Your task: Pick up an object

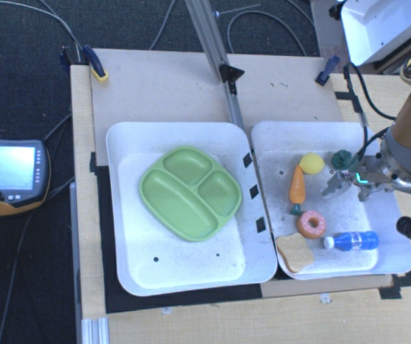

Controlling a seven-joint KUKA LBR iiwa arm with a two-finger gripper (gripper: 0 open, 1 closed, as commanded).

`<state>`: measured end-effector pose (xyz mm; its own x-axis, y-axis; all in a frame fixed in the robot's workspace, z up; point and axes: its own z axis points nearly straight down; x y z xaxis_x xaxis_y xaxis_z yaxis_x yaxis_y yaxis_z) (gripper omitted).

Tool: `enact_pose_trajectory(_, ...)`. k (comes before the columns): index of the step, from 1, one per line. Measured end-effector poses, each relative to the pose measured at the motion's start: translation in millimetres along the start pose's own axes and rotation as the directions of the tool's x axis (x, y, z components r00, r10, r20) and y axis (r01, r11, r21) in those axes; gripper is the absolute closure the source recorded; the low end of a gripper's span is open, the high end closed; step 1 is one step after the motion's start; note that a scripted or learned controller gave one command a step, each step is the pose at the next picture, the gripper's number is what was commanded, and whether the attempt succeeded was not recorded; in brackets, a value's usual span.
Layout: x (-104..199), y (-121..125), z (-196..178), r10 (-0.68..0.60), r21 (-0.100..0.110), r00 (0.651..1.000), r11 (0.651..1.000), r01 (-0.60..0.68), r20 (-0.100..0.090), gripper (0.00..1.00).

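Pincer (350, 183), seemingly open and empty, hangs just right of the carrot (297, 185), which lies nearly upright.

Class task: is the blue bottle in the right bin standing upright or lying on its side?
Lying on its side. The blue bottle stretches flat along the right bin floor, its white cap pointing toward the donut.

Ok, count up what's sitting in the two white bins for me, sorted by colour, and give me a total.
Green: 2, the divided plate and a small dark green thing
Yellow: 1, the lemon
Orange: 1, the carrot
Pink: 1, the donut
Tan: 1, the slice of bread
Blue: 1, the bottle
Total: 7
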<state>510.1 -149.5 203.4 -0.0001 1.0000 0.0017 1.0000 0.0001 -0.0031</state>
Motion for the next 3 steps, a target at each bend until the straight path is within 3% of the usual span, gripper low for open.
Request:
enact_pose_trajectory(1,0,0,-1,0.0,-0.001,1.0,1.0,0.0,0.0,0.0)
enact_pose_trajectory(3,-6,-8,90,0.0,0.0,1.0,1.0,0.0,-0.001,0.0)
